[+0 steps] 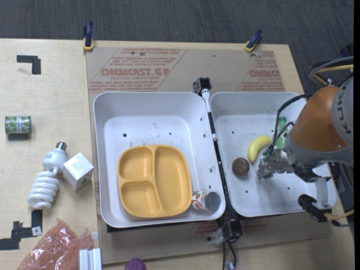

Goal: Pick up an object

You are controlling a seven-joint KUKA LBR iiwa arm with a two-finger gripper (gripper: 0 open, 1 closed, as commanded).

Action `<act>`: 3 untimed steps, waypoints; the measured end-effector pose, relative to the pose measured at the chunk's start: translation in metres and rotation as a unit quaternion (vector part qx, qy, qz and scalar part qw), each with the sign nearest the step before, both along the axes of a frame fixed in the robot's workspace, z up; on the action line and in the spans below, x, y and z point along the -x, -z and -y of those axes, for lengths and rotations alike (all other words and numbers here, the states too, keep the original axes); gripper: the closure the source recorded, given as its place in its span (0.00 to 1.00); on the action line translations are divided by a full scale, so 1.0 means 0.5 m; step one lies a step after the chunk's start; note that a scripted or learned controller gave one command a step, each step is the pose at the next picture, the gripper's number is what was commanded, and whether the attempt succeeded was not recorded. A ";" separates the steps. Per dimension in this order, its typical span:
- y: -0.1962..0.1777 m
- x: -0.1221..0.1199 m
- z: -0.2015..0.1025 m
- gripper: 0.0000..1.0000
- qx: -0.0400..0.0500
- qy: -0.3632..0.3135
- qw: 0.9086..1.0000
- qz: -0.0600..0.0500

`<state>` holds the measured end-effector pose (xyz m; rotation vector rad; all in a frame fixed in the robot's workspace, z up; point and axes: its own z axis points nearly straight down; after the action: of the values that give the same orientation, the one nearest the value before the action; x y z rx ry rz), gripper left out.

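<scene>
In the right bin [247, 204] a yellow banana [257, 147] lies near the middle, with a small brown ball [241, 166] just left of and below it. A green object [280, 124] peeks out at the bin's right side, partly hidden by the arm. My gripper [269, 167] hangs low over the right bin, right of the brown ball and just below the banana. The left bin [107, 151] holds a yellow divided plate [153, 180] and a small can [205, 201] lying at its front right corner.
The grey arm with its orange band [318, 125] covers the right bin's right side. A black divider [211, 128] runs between the bins. On the bench to the left lie a spiral light bulb [46, 179], a white cube [78, 171], a green can [17, 125] and a pink mesh bag [53, 246].
</scene>
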<state>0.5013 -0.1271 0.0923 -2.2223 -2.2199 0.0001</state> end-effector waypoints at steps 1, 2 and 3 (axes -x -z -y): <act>0.000 0.048 -0.067 0.00 0.000 0.000 1.000 0.000; -0.001 -0.088 -0.036 0.00 0.000 -0.001 1.000 0.001; -0.001 -0.305 0.000 0.00 0.001 -0.002 1.000 0.001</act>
<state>0.6538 -0.1271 0.0929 -2.2195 -2.2259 0.0007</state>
